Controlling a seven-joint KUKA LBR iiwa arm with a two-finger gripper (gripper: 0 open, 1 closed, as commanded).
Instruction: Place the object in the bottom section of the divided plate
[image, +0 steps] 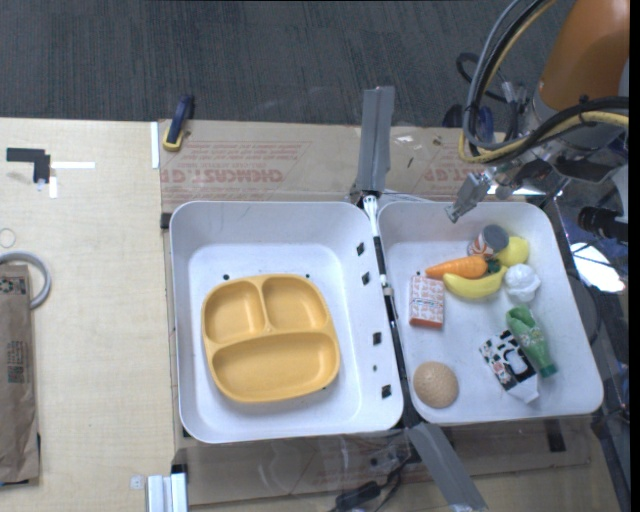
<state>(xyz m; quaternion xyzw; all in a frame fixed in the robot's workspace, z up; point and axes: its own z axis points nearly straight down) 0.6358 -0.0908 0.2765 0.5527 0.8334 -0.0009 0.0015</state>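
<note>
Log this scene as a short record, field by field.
left bin: holds yellow divided plate, its sections bare
right bin: carrot, banana, small carton, round bun, green bottle
gripper: above the right bin's far edge, holding nothing
task state: nothing placed yet

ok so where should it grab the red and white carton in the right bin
Take the red and white carton across its two long sides, coming straight down from above. It lies flat with its long axis running up and down the view, and bare bin floor shows on its left and right. The banana lies just to its upper right, so keep low on the carton.
</note>
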